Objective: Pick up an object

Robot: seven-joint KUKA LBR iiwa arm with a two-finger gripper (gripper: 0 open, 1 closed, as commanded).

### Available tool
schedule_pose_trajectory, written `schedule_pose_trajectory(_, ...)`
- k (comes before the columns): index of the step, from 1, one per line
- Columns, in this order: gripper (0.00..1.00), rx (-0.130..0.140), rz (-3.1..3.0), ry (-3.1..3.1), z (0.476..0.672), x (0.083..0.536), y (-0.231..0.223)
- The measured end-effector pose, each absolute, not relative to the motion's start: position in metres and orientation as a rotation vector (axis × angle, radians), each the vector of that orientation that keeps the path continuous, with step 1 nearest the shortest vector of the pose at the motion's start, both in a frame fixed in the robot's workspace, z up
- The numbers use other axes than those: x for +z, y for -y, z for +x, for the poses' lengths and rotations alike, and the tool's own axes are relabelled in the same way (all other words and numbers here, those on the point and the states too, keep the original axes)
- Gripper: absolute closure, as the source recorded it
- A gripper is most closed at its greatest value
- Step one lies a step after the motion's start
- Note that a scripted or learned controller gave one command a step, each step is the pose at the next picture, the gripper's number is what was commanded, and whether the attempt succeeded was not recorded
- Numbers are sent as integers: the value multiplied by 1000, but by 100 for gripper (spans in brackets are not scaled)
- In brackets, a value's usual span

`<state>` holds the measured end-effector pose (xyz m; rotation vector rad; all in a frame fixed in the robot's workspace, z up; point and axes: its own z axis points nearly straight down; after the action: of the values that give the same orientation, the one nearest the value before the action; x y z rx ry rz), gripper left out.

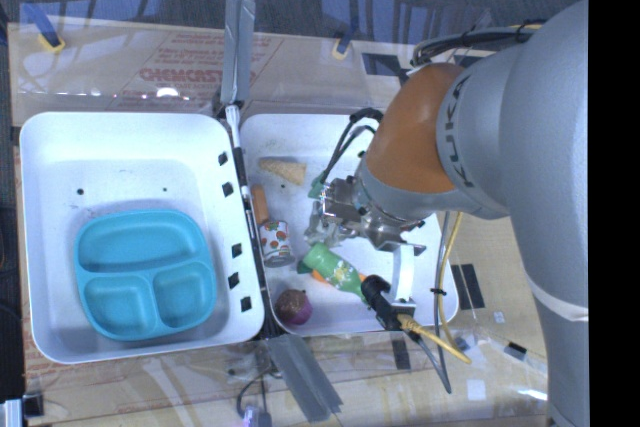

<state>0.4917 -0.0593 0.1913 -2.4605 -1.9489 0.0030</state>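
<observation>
My gripper point(326, 221) hangs low over the middle of the right bin point(300, 127), under the grey arm with its orange band. Right below it, slanting toward the bin's front, lies a green bottle-shaped object point(336, 269) with an orange tip; I cannot tell whether the gripper touches it. To the gripper's left lie a small printed can point(275, 241) and an orange stick-shaped object point(259, 204). A pale yellow wedge point(283, 171) rests toward the back. A dark purple round object point(293, 306) sits at the front edge.
The left bin point(60, 140) bears a light blue divided tray point(146, 273) in its front half. A grey divider point(238, 105) runs between the two bins. The arm covers the right part of the right bin.
</observation>
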Motion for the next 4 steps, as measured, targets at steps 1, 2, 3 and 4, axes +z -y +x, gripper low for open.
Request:
schedule_pose_trajectory(1, 100, 3, -2306, 2130, 556, 191, 33)
schedule_pose_trajectory(2, 0, 4, -2306, 2130, 556, 191, 33)
schedule_pose_trajectory(3, 0, -2, -2278, 2184, 530, 108, 104)
schedule_pose_trajectory(4, 0, 0, -2193, 2270, 480, 95, 115)
